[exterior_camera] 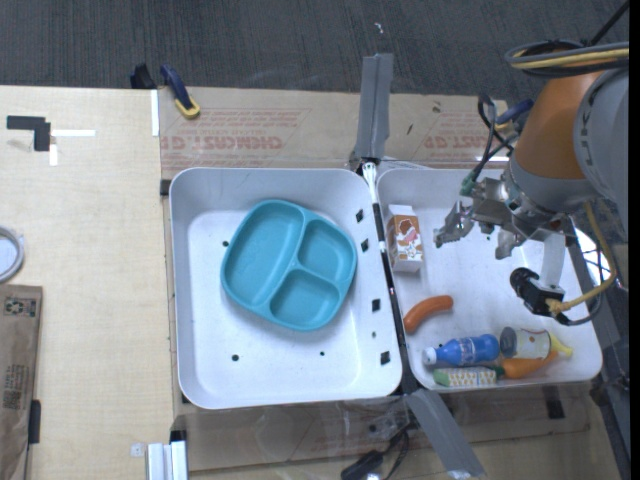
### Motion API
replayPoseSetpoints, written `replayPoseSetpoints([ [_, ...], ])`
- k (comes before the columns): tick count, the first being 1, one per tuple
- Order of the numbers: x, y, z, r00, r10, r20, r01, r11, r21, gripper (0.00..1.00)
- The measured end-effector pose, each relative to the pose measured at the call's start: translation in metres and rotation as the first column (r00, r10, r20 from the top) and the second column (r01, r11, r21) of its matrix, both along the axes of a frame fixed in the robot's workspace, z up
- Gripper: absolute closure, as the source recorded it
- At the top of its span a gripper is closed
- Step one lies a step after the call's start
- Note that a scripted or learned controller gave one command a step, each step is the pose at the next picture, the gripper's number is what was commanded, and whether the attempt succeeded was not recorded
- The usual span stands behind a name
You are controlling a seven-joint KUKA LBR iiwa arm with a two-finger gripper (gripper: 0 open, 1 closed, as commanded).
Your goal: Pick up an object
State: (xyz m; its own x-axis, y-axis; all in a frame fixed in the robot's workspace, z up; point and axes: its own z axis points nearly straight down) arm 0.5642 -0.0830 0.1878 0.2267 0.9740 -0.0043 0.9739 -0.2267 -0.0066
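Orange and smooth, a small plastic hot dog sausage point(428, 312) is lying on the floor of the right white bin point(585, 363), and I am treating it as the likeliest pick because it is sitting well apart from its neighbours. Just above it, a small white and brown carton point(404, 238) is lying against the bin's left wall. Along the near wall a blue plastic bottle with a white cap point(464, 350), a pale bottle with a yellow tip point(532, 344), a green-patterned flat packet point(463, 376) and an orange carrot-like piece point(522, 367) are crowding together, touching or nearly so.

I am watching the tool point(478, 230) hanging over the upper middle of that bin, beside the carton and above the sausage. Its fingers look spread and are pinching nothing. I judge this to be the approach step: nothing is picked yet. Next I would be needing the tool centred over the chosen item, lowered to the bin floor, then pressed together across the narrow width.

In the left white bin point(190, 268) a teal three-compartment plastic plate point(289, 264) is resting alone.

On the surface, a cardboard sheet point(260, 123) behind the bins is carrying red mirrored lettering; I cannot read it reliably. The carton's print is too small to make out.
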Motion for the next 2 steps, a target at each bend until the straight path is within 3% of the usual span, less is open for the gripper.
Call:
replayPoseSetpoints([
  [1,-0.032,-0.047,-0.099,1.000,-0.022,0.002,0.022,1.000,0.002,0.00],
  [2,-0.065,-0.015,-0.100,1.000,-0.002,0.000,0.002,1.000,0.003,0.00],
])
